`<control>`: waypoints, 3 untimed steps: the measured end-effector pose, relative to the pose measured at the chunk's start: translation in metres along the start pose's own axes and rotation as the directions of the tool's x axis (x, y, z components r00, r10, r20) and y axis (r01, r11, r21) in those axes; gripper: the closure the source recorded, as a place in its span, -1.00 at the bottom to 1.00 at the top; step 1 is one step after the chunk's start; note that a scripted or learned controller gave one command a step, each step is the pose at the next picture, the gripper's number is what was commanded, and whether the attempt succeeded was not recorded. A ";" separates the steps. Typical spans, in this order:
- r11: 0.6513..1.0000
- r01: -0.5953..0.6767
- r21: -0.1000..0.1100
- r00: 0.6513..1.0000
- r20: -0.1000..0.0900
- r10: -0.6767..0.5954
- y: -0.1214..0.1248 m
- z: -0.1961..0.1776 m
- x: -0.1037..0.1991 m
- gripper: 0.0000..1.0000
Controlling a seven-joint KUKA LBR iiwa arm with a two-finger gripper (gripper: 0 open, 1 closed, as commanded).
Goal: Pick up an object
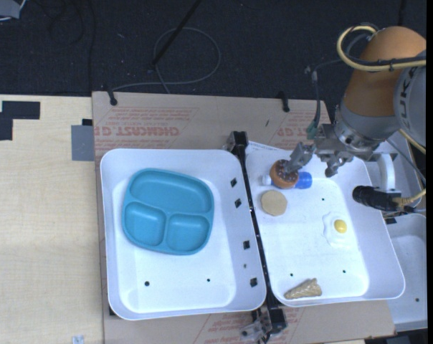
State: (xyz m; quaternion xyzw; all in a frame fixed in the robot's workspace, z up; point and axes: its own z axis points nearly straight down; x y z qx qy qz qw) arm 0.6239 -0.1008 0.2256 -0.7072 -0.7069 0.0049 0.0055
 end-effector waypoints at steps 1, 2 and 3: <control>1.000 0.002 -0.014 1.000 0.001 -0.002 0.002 -0.008 0.000 -1.00; 1.000 0.001 -0.007 1.000 0.000 -0.001 -0.002 0.043 0.008 -1.00; 1.000 0.000 -0.009 1.000 0.004 0.000 -0.005 0.105 0.003 -1.00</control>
